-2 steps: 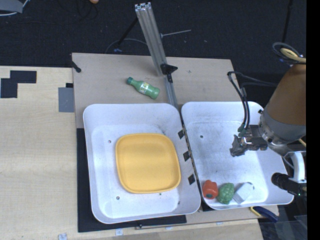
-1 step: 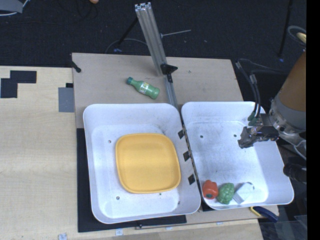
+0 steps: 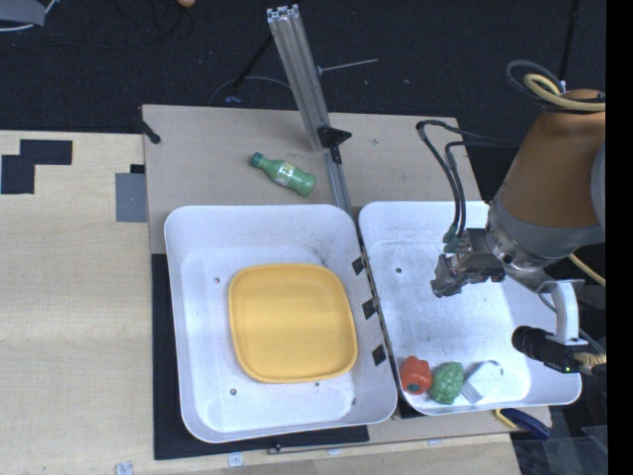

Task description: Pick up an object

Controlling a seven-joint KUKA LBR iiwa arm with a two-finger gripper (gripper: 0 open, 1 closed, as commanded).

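Above the right bin [image 3: 495,265], the jaws [image 3: 447,283] are held over bare floor; their state cannot be told.

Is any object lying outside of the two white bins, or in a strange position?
Yes. A green bottle lies on its side on the bench, behind the left bin, outside both bins. The yellow plate sits inside the left bin.
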